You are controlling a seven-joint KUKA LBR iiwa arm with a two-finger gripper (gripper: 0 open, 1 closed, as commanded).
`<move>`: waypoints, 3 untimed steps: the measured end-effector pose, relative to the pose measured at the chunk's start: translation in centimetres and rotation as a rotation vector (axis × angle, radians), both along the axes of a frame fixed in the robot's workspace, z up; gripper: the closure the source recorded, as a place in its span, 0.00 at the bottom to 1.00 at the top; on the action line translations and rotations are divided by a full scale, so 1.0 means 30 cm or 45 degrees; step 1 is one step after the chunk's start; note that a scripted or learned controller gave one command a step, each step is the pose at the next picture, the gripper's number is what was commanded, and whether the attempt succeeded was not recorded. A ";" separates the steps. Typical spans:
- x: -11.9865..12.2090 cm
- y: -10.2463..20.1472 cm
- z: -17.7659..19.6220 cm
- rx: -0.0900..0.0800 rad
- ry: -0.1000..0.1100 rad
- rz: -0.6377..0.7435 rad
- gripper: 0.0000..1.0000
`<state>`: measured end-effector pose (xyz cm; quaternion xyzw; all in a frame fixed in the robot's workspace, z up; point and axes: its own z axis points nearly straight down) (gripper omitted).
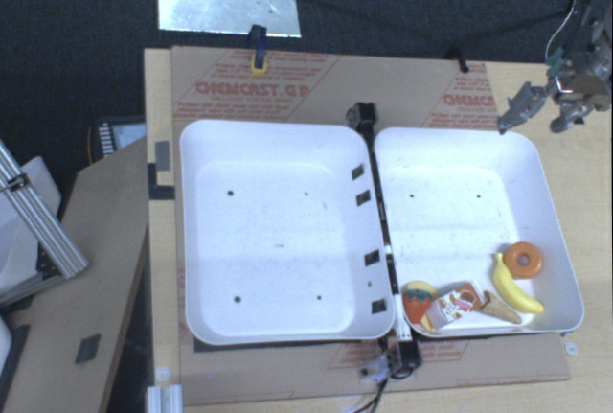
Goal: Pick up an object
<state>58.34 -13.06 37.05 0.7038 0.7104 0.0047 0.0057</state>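
Yellow banana [515,286], curved, lies in the lower right corner of the right bin [450,181], touching an orange ring-shaped doughnut [523,259] above it; a red-and-white packet [454,304] and a tomato-like toy [418,301] sit to its left along the bin's lower wall. My tool [539,109] hangs at the frame's upper right, above the bin's far corner, fingers spread wide, holding nothing.
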 end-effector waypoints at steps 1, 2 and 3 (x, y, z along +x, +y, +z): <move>-0.105 0.255 0.351 0.004 -0.002 0.005 0.00; -0.330 0.396 0.566 0.004 0.005 0.001 0.00; -0.322 0.470 0.549 0.003 0.015 -0.003 0.00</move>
